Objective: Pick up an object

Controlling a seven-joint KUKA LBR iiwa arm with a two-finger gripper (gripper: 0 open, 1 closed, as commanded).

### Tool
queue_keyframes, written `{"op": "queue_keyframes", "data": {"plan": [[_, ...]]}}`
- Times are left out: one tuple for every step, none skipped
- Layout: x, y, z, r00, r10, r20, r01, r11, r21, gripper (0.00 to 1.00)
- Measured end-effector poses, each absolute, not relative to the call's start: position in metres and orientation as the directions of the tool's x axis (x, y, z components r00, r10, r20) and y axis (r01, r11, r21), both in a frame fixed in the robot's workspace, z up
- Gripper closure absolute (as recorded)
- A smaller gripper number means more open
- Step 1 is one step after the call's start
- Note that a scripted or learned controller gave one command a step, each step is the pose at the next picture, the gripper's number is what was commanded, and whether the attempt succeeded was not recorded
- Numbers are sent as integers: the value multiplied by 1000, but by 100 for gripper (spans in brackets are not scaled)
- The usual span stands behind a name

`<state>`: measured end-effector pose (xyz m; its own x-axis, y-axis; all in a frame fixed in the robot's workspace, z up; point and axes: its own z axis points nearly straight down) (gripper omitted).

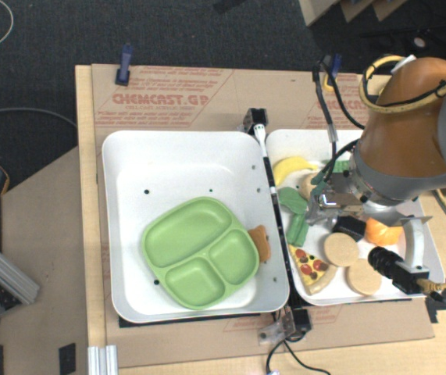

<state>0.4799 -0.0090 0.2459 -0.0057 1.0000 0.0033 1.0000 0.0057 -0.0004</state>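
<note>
Above the right bin (433, 266), the gripper (328, 198) hangs over a clutter of toy food; whether its fingers are spread or pressed together cannot be told. Just beneath it a smooth green plastic vegetable (294, 212) lies with its long axis running roughly top to bottom. A yellow banana (291, 168), pizza slice (312, 268) and round biscuits (342, 250) surround it. A glossy green divided plate (199, 250) fills the left bin (129, 162).

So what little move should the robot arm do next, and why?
Probably lower a little, straight down. The pincer hangs over the right white bin, above the green toy vegetable and beside the yellow toy banana. Nothing shows between its fingers, so nothing looks picked up yet. The green divided plastic plate lies in the other bin, away from the arm.
</note>
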Motion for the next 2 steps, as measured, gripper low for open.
{"op": "queue_keyframes", "data": {"plan": [[479, 44, 238, -6, 1000, 3, 1000, 6, -4, 100], [479, 133, 239, -10, 1000, 3, 1000, 10, 1, 100]]}}
